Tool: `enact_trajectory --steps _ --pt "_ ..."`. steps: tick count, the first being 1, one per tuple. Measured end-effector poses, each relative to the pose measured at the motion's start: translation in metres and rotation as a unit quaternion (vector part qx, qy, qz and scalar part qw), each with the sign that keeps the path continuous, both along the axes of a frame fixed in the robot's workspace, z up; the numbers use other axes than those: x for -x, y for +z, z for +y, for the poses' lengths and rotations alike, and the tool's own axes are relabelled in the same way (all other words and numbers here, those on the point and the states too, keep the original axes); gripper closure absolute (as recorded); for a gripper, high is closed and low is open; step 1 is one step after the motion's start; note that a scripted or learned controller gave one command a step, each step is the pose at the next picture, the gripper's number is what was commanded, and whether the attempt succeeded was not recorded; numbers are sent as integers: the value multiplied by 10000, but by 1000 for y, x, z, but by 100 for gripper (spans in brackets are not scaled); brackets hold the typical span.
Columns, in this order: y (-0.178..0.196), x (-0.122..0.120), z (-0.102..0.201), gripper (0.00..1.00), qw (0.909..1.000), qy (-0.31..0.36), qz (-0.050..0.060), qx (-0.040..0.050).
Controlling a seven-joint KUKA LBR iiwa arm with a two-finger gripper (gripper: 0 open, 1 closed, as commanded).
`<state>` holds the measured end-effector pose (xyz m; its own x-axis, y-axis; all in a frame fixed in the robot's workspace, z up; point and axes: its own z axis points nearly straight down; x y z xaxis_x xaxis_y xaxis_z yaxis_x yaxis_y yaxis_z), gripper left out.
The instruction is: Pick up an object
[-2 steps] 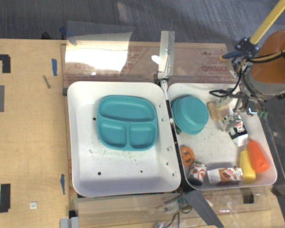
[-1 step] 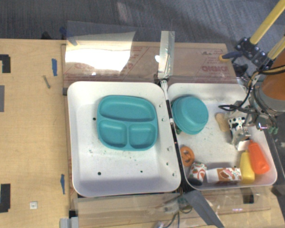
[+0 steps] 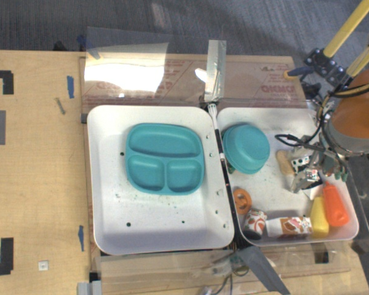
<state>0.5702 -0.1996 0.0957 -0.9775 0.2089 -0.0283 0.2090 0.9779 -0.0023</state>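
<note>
A: Where does the gripper (image 3: 306,176) hang?

B: Over the right bin (image 3: 267,233), toward its right side, low among the clutter. Whether the jaws are spread or pressed together I cannot tell; cables and shadow hide them, and nothing shows pinched between them.

A: So which thing would it take?

B: My guess is the tan piece (image 3: 286,161) just to its left, or the orange bottle-shaped toy (image 3: 335,205) just near of it. The orange toy lies on the bin floor against the right wall, beside a yellow one (image 3: 319,216).

A: Which way does the orange one point?

B: Its long axis runs far to near, slanting a little to the right as it comes nearer. The narrow end sits at the far end, closest to the gripper.

A: How should the grasp go?

B: I'd set the jaws across that long axis, closing on the short width at mid-body, and come straight down. The yellow toy touches or nearly touches it, so one finger needs room between them or both may shift.

A: Other things?

B: A teal bowl (image 3: 246,147) at the far left of that bin; a teal divided plate (image 3: 165,158) in the left bin (image 3: 104,183).
</note>
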Motion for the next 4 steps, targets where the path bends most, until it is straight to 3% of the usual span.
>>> enact_trajectory --steps 1,2,3,4 --pt "0 14 -7 0 9995 -313 -7 -23" --pt "0 24 37 0 9952 -974 -13 -24" --pt "22 -32 76 0 9929 -1185 75 -5" --pt "13 -46 84 0 9902 -1395 12 64"
